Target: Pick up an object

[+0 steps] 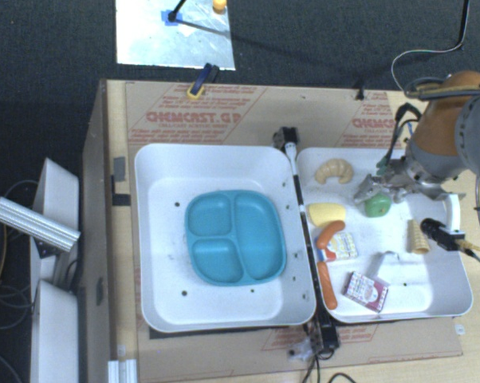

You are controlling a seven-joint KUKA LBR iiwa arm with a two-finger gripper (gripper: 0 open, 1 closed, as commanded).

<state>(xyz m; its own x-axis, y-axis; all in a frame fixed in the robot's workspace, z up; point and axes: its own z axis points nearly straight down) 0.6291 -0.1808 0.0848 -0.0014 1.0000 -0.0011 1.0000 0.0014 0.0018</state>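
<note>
My gripper (374, 190) hangs over the back of the right bin (455, 290), at the end of the grey arm with the orange band (443, 126). A small green round object (378, 207) lies right under its tip, touching or nearly so. Around it in the same bin are a tan croissant (333, 170), a yellow block (326, 212), a red sausage (330, 234), an orange carrot (328, 282), a small printed packet (345, 247), a dark red box (366, 291) and a beige cone (417, 236).
The left bin (156, 294) holds a blue divided plate (234, 236). A ridge (301, 214) separates the two bins. Cables (451, 238) run along the right bin's far right side. Cardboard (224, 118) lies behind the bins.
</note>
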